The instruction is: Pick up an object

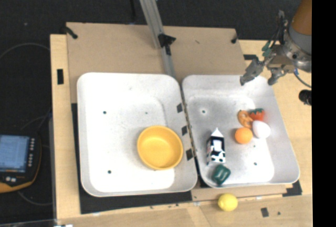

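Observation:
My gripper (261, 75) hangs open over the far right corner of the right bin (231, 92), with nothing between its fingers. In that bin lie an orange ball (243, 135), a white egg (261, 129), a small orange and red toy (251, 114), a black and white milk carton (216, 149) and a green pepper (220, 174). They all sit nearer the camera than the gripper. A yellow bowl (159, 147) rests in the left bin (110, 115).
A yellow lemon (227, 202) lies on the bench in front of the right bin. A slanted metal pole (149, 8) rises behind the bins. A handheld pendant (17, 160) sits at the far left, off the bench.

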`<control>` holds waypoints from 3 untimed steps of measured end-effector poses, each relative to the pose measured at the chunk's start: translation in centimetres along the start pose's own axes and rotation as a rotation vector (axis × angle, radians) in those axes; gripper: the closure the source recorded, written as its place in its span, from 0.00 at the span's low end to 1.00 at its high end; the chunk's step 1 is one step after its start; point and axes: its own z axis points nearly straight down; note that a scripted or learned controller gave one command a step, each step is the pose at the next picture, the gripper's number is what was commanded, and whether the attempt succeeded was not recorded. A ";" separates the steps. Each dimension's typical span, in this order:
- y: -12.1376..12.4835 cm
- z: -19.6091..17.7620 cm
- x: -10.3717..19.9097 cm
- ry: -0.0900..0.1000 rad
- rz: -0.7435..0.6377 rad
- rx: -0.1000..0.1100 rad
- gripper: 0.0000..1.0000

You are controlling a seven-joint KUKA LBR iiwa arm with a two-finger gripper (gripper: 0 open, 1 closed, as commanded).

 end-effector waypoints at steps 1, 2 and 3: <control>0.0 0.0 0.0 -0.001 0.000 0.000 0.00; 0.8 4.8 -0.6 -0.002 0.003 0.005 0.00; 0.7 10.0 -1.4 -0.002 0.005 0.006 0.00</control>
